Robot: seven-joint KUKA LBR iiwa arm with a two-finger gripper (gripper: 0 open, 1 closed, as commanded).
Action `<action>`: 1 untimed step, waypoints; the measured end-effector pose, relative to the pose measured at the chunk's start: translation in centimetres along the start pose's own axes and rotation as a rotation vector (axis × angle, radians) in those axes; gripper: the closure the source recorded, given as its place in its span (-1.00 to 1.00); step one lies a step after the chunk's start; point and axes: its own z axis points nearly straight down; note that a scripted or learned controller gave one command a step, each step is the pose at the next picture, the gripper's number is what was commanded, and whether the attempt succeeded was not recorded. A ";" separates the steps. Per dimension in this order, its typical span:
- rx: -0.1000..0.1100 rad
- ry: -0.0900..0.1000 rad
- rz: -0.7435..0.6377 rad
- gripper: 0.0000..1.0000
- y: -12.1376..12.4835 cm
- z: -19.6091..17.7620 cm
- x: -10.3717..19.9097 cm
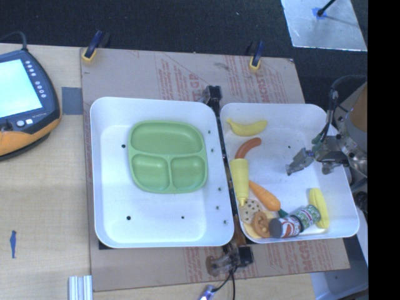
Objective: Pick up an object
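My gripper (pixel 299 162) hovers over the right side of the right bin (pixel 284 114), open, with nothing between its fingers. Left of it lie a yellow banana (pixel 247 127), a red sausage (pixel 247 147), a yellow bottle (pixel 239 175) and an orange carrot (pixel 265 195). Below the gripper lies a small yellow corn cob (pixel 319 206). Next to the cob, a labelled bottle (pixel 299 220) lies on its side at the bin's front edge. A round cookie (pixel 251 210) sits in the bin's front left corner.
The left bin (pixel 106 186) holds a green divided plate (pixel 167 156). A pendant with a screen (pixel 22 102) rests on the bench at far left. Clamps (pixel 92 45) hold the cardboard sheet under the bins.
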 end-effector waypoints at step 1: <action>0.002 -0.001 -0.002 -1.00 5.1 9.2 2.7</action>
